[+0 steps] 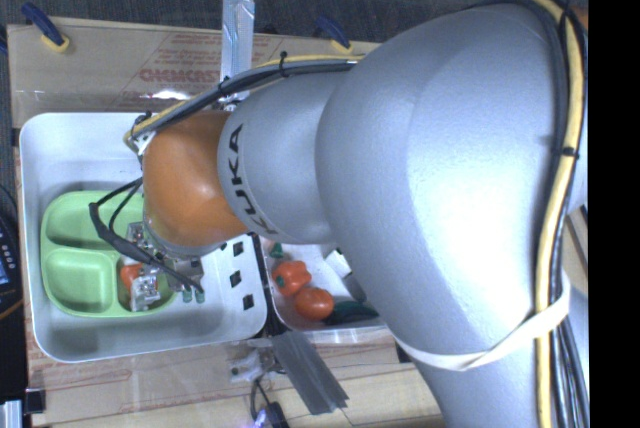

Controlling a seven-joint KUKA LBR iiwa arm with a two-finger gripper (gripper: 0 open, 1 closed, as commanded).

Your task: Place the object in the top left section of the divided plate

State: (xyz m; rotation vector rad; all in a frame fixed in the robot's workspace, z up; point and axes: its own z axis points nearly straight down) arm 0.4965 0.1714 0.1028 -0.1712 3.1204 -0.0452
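While my gripper (148,288) hangs over the green divided plate's (70,216) right-hand section, an orange object (130,271) touching it, I cannot tell its state; the top left section lies up-left.

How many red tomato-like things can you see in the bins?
2 tomatoes, and, lie touching in the right bin, below the arm. The arm may hide others.

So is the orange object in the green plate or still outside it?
In. The orange object sits within the green divided plate, by the gripper. Which section, and whether it's released, cannot tell.
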